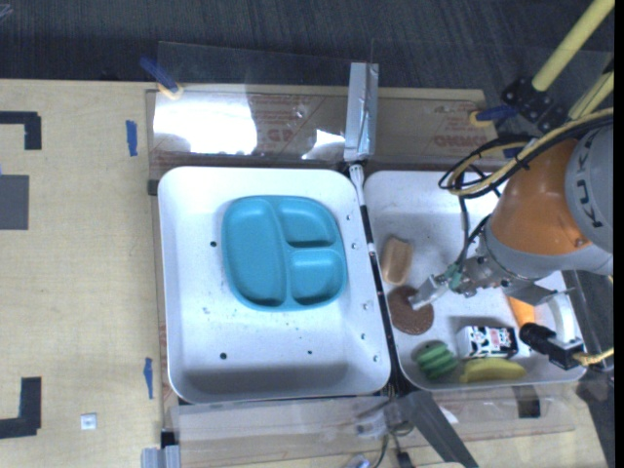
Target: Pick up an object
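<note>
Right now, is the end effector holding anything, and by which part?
Cannot be told: the end effector sits low over the brown round piece beside the tan bread piece, with nothing visibly gripped.

Arm in from the right, wrist pitched down and left

You see the grey arm (595, 178) enter at the right edge, its orange band (536, 213) sitting above the wrist, with yellow and black cables looped over the top of it. The wrist tapers down-left to the gripper (426, 294), which is low and angled toward the left; finger spread is too small and blurred for you to read
</note>
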Available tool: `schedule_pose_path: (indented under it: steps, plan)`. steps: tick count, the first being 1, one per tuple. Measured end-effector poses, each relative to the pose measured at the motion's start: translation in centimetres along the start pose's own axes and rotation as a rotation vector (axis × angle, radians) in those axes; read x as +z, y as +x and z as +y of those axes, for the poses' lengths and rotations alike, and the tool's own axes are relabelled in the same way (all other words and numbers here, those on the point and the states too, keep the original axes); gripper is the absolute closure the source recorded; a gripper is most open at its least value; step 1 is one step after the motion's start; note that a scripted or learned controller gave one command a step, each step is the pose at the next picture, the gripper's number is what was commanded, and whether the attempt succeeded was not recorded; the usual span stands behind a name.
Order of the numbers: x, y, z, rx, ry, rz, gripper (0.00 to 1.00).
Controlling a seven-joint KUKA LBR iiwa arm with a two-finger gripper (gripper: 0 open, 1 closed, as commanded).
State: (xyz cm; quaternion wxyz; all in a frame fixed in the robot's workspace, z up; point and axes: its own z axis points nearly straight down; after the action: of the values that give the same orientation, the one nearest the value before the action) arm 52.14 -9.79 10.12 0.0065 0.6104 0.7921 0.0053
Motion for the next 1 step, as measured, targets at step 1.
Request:
schedule_pose_path:
  steps: [1]
  plan:
    - [1.02, -1.20, 3.40, 0.014, 0.005, 0.000, 0.00]
